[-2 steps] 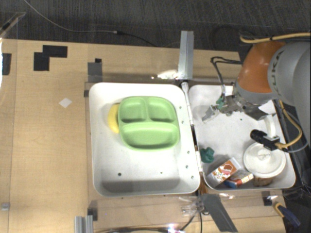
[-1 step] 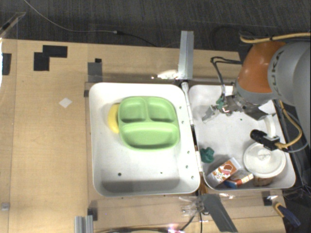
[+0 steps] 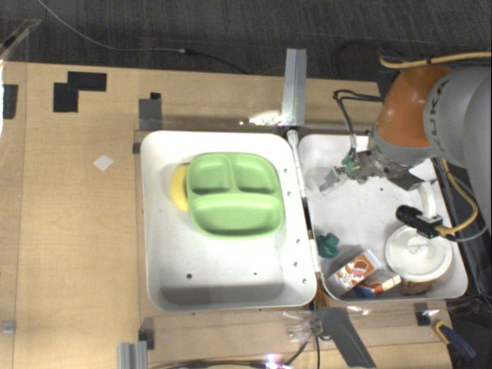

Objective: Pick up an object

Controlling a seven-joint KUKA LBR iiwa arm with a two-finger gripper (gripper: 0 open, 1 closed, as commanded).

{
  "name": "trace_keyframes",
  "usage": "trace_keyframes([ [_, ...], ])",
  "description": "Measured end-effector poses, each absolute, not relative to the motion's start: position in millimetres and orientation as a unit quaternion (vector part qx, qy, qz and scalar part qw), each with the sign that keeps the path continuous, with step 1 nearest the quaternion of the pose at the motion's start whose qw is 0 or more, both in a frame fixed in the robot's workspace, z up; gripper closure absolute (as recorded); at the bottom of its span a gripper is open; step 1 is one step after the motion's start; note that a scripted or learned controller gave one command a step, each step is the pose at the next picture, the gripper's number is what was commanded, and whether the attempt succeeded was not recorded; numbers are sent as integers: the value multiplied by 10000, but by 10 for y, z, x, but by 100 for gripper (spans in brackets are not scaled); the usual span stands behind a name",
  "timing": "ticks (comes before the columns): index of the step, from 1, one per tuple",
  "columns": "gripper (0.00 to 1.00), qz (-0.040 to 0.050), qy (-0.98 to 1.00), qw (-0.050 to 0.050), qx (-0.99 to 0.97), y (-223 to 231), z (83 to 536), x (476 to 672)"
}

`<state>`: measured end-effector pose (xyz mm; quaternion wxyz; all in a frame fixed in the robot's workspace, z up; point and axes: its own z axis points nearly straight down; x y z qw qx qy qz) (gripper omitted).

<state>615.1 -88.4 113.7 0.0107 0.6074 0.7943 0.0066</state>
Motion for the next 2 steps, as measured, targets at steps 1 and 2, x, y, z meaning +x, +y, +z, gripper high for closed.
trace_keyframes([
  [1,0,66,7943,107,6074,-884,1137,6151],
  [2,0,66,7943,107,6074,-884,1137,6151],
])
